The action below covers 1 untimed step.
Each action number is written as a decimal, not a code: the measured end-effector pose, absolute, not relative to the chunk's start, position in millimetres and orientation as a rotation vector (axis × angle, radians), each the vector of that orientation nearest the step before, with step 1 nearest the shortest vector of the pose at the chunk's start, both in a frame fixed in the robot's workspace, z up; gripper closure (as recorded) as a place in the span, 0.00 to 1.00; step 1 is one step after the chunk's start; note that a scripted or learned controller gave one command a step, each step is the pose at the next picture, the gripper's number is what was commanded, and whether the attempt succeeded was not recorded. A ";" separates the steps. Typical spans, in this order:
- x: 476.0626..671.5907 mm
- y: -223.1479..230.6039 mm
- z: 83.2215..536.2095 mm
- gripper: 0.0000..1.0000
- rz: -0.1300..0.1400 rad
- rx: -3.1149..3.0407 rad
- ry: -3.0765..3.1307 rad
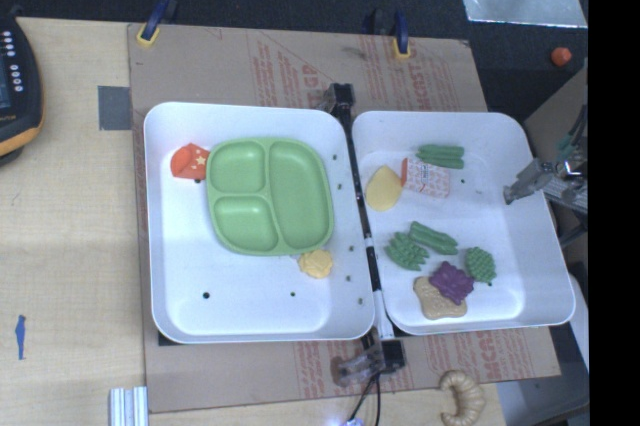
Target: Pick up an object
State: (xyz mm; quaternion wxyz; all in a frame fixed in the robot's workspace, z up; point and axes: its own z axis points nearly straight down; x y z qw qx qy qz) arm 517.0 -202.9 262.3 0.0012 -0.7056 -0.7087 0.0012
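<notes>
We noted the toy foods crowded in the right bin point(500, 129): a yellow piece point(383, 188), a small carton point(428, 179), green pods point(440, 155), leafy greens point(408, 251), a purple bunch point(451, 282) on a tan biscuit point(436, 302). Risk, in our judgement: pieces touching could foul a grasp or lift together. The gripper point(522, 188) sat at the bin's right edge, well apart from them. Its state we could not tell.
</notes>
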 end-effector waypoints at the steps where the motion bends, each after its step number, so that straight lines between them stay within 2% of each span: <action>1: 489.5 -141.5 149.9 0.00 0.009 -2.201 -2.222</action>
